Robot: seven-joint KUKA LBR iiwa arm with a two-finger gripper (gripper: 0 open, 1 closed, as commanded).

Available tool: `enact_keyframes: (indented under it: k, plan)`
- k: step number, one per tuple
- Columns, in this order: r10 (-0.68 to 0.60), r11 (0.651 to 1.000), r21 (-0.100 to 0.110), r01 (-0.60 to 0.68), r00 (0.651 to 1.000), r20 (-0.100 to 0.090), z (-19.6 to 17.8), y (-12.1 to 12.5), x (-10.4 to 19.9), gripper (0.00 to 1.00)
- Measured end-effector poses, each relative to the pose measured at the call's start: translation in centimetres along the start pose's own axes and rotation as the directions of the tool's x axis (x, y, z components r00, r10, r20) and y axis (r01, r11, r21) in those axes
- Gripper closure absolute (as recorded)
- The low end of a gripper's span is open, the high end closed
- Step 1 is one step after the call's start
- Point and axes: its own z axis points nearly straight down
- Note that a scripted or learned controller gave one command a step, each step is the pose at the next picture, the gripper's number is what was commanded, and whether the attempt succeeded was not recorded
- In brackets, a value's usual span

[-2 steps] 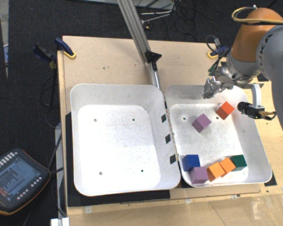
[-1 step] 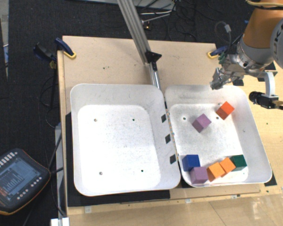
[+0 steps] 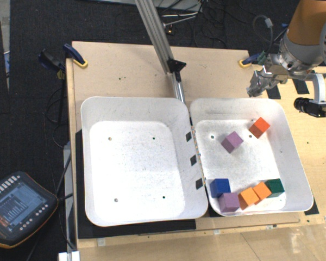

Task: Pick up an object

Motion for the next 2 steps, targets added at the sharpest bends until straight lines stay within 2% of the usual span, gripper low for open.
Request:
enact_keyframes:
  k: [1,2]
  plan:
    - [-0.005,1.000,0.008,0.005,1.000,-0.003,1.2,-1.3,5.5,1.00]
    - [-0.005,1.000,0.007,0.005,1.000,-0.004,0.8,-1.7,10.1,1.00]
